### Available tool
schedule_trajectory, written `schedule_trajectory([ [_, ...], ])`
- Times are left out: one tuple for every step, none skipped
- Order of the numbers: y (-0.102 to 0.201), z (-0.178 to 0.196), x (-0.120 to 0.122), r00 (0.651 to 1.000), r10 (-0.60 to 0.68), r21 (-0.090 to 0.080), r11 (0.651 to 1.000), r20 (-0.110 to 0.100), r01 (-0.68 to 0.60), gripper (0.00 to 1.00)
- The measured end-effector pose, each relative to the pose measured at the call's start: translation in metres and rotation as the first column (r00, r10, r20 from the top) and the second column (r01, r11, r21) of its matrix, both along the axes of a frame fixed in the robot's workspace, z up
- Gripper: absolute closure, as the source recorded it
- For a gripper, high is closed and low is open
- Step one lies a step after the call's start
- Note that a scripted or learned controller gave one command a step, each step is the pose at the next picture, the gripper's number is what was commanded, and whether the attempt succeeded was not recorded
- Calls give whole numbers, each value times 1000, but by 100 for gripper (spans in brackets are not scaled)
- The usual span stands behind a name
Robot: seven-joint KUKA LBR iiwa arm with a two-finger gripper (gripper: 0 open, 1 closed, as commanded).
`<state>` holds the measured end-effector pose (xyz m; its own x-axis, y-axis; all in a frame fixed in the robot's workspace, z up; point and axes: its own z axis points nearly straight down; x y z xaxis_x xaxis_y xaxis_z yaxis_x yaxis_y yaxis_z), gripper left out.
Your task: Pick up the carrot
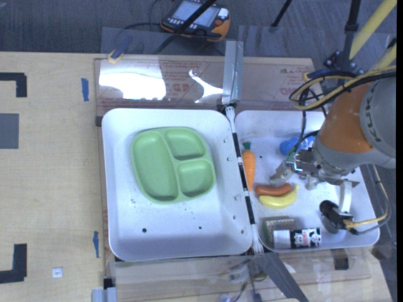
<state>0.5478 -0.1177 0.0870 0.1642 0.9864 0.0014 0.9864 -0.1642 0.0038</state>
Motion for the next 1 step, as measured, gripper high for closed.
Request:
schedule_trajectory([
  [-2,11,2,1000,-3,-2,1000,6,3,100],
])
